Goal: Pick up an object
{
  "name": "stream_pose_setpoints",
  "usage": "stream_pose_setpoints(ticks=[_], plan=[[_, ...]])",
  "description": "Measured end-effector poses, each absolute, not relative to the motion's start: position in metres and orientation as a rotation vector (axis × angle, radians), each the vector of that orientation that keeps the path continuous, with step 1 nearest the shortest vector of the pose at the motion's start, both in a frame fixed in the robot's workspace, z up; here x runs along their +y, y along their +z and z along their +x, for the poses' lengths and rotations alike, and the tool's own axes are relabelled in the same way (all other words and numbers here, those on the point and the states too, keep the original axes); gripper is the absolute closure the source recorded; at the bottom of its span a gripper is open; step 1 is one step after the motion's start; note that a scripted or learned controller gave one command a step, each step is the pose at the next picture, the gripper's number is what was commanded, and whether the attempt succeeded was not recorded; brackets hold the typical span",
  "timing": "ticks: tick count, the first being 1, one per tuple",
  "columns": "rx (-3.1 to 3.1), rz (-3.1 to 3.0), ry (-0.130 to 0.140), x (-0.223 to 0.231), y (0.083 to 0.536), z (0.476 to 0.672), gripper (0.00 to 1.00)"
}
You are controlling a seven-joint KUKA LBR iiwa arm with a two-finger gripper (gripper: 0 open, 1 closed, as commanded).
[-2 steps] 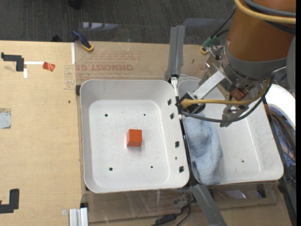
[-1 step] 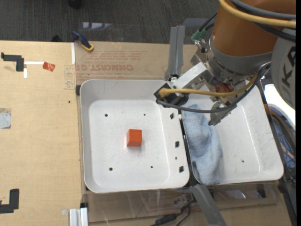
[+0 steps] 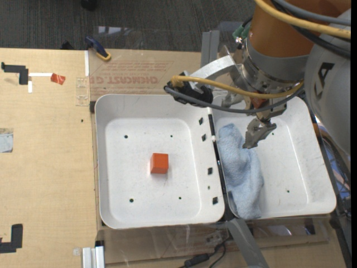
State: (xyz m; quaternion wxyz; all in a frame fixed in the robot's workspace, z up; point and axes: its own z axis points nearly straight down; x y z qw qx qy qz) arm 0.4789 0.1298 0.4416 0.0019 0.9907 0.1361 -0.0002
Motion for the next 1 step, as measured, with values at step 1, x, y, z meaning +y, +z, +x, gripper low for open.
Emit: stream_pose_setpoints(ticks=[1], plan=[[0.309, 3.122, -0.002, 0.0921, 0.4417, 0.4788, 0.0]])
